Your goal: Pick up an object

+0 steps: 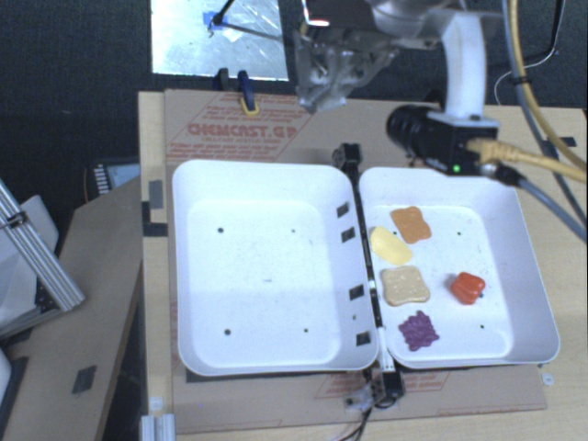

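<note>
Camera view, arm raised above the bench's far edge, claw (322,81) hanging blurred, grip state cannot be told.

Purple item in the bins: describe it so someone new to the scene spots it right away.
Look at the right-hand white bin, which holds a cluster of small food-like items. The purple bunch of grapes lies nearest the bin's front edge, just below the tan toast slice. It is the only purple, knobbly piece; its neighbours are tan, yellow, orange and red.
</note>
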`<state>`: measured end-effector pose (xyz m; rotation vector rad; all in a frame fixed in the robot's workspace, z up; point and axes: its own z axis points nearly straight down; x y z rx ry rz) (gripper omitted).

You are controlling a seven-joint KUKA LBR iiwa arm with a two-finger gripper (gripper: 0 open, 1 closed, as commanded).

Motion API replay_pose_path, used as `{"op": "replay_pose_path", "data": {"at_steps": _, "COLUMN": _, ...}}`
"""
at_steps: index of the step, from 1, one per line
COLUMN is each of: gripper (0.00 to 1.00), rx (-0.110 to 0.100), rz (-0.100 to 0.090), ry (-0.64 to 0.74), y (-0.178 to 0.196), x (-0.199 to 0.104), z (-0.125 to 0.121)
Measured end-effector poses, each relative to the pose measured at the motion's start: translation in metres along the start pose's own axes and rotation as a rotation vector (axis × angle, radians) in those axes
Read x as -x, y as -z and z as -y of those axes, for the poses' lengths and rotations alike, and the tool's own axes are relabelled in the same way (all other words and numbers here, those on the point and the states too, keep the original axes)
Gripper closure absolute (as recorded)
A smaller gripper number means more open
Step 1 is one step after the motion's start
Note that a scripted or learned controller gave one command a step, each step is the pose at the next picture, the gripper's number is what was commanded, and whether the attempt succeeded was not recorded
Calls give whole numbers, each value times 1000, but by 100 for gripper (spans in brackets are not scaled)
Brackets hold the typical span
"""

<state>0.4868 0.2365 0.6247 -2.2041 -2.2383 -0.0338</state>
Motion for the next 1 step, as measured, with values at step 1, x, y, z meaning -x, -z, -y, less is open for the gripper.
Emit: {"op": "replay_pose_path", "data": {"at_steps": 1, "gripper": 100, "rx": -29, "rz": 22, "ry": -16, "y": -150, "x": 5, "z": -31}}
